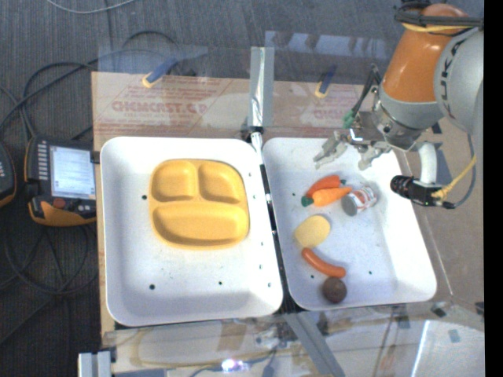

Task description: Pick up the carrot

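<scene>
End effector (350, 152) hung above right bin's (409, 277) far edge, fingers spread wide, holding nothing; carrot (326, 195) lay just beneath, beside small can (358, 200).

Two shallow white bins sit side by side: the left bin (118, 289) and the right bin (409, 265). The left one holds one yellow three-compartment tray (200, 203). The right one holds five items: one carrot (326, 195), one orange pepper (324, 183), one small can (358, 200), one yellow potato-like piece (312, 230), one sausage (323, 263) and one dark brown round item (334, 290), making six.
</scene>
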`<state>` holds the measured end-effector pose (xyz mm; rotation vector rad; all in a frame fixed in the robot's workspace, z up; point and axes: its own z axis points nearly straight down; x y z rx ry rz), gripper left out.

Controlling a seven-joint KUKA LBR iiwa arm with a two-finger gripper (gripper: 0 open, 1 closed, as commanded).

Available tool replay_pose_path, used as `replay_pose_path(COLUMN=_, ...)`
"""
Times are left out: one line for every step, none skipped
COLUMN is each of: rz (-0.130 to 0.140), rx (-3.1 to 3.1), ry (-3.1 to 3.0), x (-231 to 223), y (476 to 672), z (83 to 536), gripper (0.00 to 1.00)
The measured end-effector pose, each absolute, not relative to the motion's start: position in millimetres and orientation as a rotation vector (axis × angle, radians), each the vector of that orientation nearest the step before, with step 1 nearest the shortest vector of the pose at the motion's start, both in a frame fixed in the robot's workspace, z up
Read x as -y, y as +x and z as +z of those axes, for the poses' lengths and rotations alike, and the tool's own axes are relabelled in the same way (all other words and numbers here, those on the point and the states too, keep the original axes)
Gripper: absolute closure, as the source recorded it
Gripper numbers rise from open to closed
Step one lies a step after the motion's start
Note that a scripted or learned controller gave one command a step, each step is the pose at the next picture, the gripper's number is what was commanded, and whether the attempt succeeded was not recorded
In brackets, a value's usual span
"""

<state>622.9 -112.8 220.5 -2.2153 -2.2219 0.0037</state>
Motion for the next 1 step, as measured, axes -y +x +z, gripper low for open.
replay_pose_path(rz=0.0, rx=2.247, ry=-2.194, x=119.5, y=597.2, z=93.1, gripper=0.0)
